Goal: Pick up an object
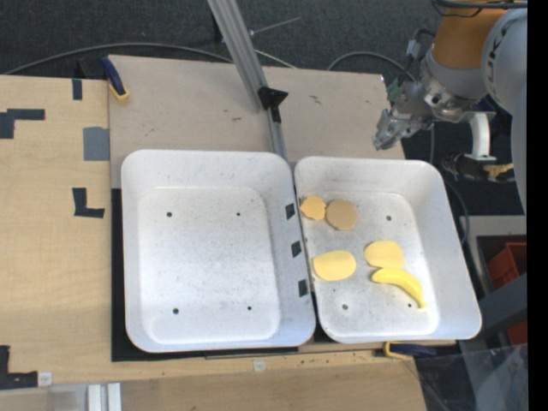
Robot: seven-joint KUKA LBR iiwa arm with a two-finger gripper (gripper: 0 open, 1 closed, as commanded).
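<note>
Two white bins are seen, the left bin (205, 255) and the right bin (428, 187), both speckled with fine dark flecks and marked by a few small dark dots. In the right bin, a yellow banana (400, 283), two pale yellow pieces (334, 265) (384, 253), a small yellow round (312, 208) and a tan disc (342, 214) are shown. The table (51, 229) is coloured light wood, with dark and grey tape patches. The arm (479, 32) is grey with an orange band.
</note>
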